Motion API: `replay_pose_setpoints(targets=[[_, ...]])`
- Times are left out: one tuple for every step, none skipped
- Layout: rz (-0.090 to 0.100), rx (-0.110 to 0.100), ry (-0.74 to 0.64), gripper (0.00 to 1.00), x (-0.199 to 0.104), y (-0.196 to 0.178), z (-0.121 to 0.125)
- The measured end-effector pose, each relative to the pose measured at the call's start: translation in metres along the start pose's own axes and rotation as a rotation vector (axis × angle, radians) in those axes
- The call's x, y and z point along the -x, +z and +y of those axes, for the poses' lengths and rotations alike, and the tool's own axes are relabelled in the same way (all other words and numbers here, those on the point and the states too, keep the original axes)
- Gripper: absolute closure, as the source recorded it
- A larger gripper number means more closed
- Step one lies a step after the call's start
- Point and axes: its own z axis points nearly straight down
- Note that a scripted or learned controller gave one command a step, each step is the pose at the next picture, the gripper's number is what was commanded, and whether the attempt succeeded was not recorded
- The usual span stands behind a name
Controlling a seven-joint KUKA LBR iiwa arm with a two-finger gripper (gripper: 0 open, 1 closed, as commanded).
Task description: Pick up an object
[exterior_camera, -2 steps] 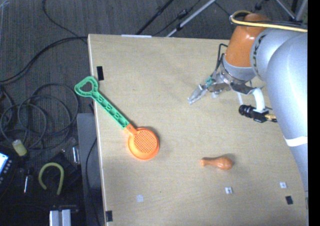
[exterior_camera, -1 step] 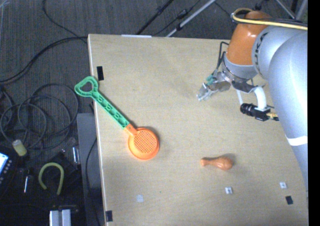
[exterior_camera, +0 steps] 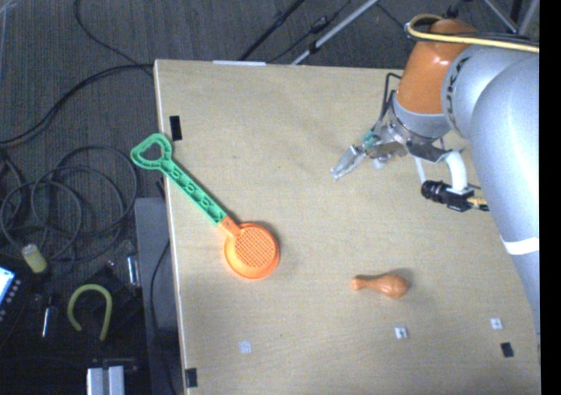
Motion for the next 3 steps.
replay_pose_setpoints(targets=[[0.000, 0.000, 0.000, 0.00, 0.000, 0.000, 0.000], [0.003, 0.003, -0.363, 0.00, -0.032, 0.009, 0.009], [0.005, 0.006, -0.362, 1.00, -0.032, -0.001, 0.010]])
